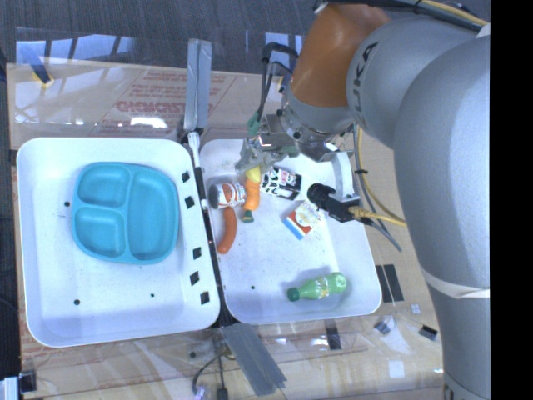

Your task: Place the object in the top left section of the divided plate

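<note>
White plastic makes up the two shallow bins sitting side by side on the bench, seen from above at a slant. From where I stand, the left bin (42, 248) carries a blue divided plate (127, 212) with three sections: two smaller ones stacked on its left side and one long one on its right. Nothing lies on the plate.

All the loose items are in the right bin (366, 298). Near its left wall a small jar (226, 194) lies on its side, with an orange sausage-shaped toy (226, 230) just below it. Beside the jar is a toy carrot (251, 195), orange with a dark green end, and something yellow shows at its top (too small to name). A small black-and-white packet (284, 181) lies just right of the carrot, and a red, white and blue carton (301, 222) lies lower right of that. Well apart from these, near the bin's front edge, a green bottle (317, 287) lies on its side.

A large grey arm (433, 140) with an orange band reaches in from the right and covers much of that side. Its gripper (256, 150) hangs over the back of the right bin, directly above the carrot and the yellow bit. I cannot tell whether the jaws are open, closed or gripping anything; the wrist hardware and cables crowd that spot. A black cylindrical part (330, 200) sticks out below the wrist.
</note>
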